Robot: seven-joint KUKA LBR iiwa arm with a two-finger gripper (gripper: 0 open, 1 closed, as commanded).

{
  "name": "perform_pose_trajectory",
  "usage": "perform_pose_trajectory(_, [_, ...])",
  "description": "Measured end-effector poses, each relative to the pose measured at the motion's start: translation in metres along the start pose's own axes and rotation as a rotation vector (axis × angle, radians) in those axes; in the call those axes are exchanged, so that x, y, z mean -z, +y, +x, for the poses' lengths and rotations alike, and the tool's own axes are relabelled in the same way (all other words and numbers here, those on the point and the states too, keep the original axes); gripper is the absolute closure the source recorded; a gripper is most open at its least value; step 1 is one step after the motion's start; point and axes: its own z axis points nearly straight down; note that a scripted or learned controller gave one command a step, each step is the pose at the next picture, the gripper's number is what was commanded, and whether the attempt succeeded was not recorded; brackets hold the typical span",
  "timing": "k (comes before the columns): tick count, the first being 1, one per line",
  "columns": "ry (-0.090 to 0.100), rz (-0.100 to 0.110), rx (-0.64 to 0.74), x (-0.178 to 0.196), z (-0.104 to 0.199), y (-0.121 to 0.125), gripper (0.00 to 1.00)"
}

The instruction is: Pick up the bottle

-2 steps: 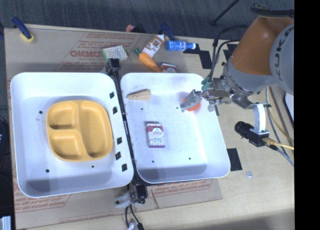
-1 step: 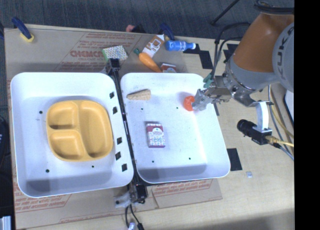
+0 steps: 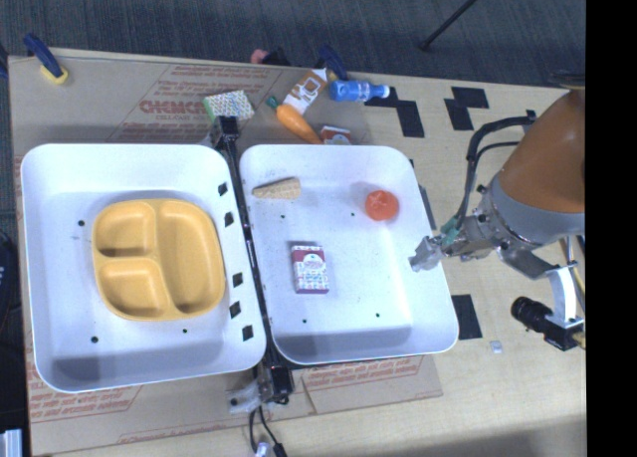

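A small blue bottle (image 3: 353,92) lies on its side on the bench behind the right bin (image 3: 423,321), outside it. A white and orange bottle-like item (image 3: 305,93) lies just left of it. My gripper (image 3: 428,253) hangs over the right rim of the right bin, far from both, with nothing visible in it. The grey arm with its orange band (image 3: 547,161) reaches in from the right.
Inside the right bin lie a tan bread-like piece (image 3: 277,187), a red round item (image 3: 381,205) and a small red box (image 3: 310,268). A yellow divided plate (image 3: 157,257) sits in the left bin (image 3: 50,176). An orange carrot (image 3: 297,123) lies behind the bins.
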Motion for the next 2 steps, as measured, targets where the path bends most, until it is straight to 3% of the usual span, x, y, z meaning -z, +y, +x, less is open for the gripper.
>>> perform_pose_trajectory(1, [0.002,0.003,-0.293,-0.073,0.001,0.000,1.00])
perform_pose_trajectory(2, [0.000,-0.001,-0.505,-0.024,0.017,0.003,1.00])
